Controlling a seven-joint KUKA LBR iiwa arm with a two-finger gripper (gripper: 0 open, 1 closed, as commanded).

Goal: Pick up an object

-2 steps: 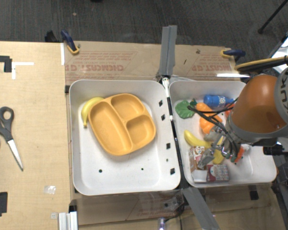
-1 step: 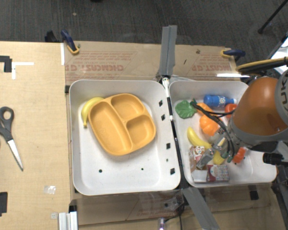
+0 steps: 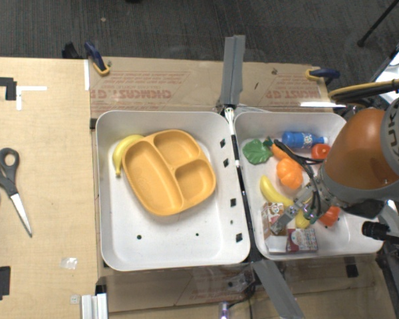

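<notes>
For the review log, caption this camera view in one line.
Grey arm's end effector low in cluttered right white bin; orange divided plate in left white bin.

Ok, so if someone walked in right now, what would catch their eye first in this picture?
Probably the big yellow divided plate lying tilted in the left bin, with a banana tucked against its upper left edge. Next, the arm's orange band looming over the right bin, where small colourful toy foods crowd together and the gripper is down among them.

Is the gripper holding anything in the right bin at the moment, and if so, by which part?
It cannot be told. The gripper is low in the right bin, over the snack packet and beside the banana, but nothing visibly sits between its fingers.
</notes>
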